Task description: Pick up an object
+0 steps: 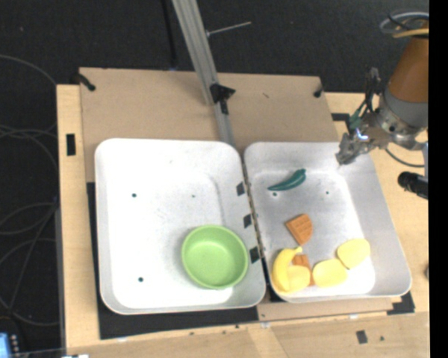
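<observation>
Two shallow white plastic bins are seen side by side on the tan bench. The left bin (134, 177) carries a round light-green plastic bowl (215, 256) at its near right corner. The right bin (358, 192) carries the small pieces.

The grey arm with the orange band (411, 77) is seen at the far right, and its two-finger gripper (349, 149) is positioned over the far right corner of the right bin, at the rim. Nothing is seen held. Whether the gripper is apart or together cannot be told; it is too small and dark at this slant.

Candidate objects, largest first: a cluster of three yellow rounded pieces (321, 267) lies against the near wall of the right bin, touching one another, with a small orange bit between them. A tan-orange wedge-shaped block (300, 228) lies just beyond the cluster, apart from it. A slim dark-teal curved piece (287, 180), pepper-like, lies towards the far left of that bin and is judged nearest the gripper, though still apart from it.

Risks, as judged:
- A straight descent from the present position is expected to meet the bin rim or bare floor, so the grasp would close on nothing.
- The teal piece is thin and low; it may be pushed aside or slip out.
- In the yellow cluster, neighbours may be nudged, or the near wall may block one side of the grasp.
</observation>
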Robot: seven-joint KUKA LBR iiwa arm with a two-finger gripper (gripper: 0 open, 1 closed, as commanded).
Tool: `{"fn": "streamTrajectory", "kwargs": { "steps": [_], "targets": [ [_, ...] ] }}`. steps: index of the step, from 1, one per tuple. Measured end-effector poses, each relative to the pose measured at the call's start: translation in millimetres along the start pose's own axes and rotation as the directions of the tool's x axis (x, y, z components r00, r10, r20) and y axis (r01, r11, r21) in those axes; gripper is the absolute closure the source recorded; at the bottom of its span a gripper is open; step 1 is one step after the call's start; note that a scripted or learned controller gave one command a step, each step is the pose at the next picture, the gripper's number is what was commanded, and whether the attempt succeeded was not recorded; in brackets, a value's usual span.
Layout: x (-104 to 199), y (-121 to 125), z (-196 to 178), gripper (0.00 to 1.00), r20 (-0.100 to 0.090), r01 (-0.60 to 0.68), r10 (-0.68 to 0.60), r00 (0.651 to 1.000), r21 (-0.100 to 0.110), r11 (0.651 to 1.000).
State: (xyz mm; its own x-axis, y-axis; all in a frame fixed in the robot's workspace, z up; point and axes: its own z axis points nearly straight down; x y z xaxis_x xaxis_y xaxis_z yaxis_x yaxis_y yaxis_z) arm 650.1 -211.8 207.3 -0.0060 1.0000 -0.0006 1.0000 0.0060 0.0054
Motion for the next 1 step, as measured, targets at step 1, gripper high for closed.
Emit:
{"fn": "streamTrajectory", "kwargs": {
  "steps": [1],
  "targets": [
    [49.5,-9.6,-15.3,1.0,-0.003,0.001,-0.001,1.0,0.003,1.0]
  ]
}}
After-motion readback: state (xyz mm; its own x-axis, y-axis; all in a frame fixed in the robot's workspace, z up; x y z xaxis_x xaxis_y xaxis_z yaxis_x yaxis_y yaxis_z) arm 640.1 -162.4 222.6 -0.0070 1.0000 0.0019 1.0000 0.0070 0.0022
